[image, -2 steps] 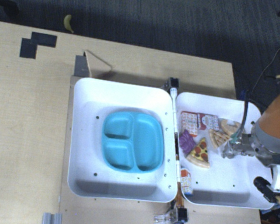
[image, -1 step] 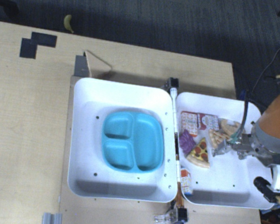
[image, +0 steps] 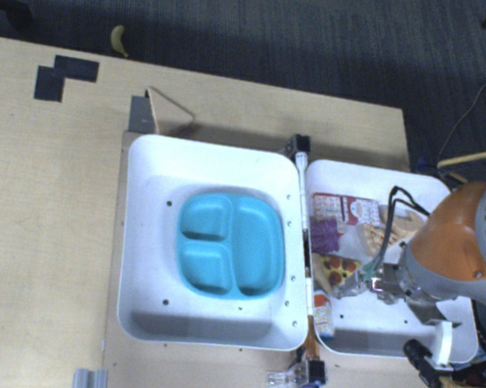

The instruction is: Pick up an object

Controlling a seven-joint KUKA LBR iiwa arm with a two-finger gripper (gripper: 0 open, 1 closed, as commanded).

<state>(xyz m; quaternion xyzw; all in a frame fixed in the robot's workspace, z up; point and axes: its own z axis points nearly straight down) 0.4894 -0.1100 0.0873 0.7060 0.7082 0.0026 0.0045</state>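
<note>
The right bin point(image: 383, 338) holds a pile of small items. A red and white packet point(image: 346, 209) lies at its far side, with a purple piece point(image: 326, 236) just below it. A slice with red and yellow spots point(image: 337, 267) lies nearer the front, next to a clear crinkled wrapper point(image: 362, 244). My gripper point(image: 361, 280) hangs low over the left half of this bin, right beside the spotted slice and the wrapper. The grey and orange wrist hides what lies beneath it.
The left bin point(image: 147, 221) holds a blue divided tray point(image: 228, 241). A black ridge point(image: 304, 214) runs between the two bins. The arm's body point(image: 460, 251) covers the right bin's right side. Cables point(image: 313, 377) lie at the bench's front edge.
</note>
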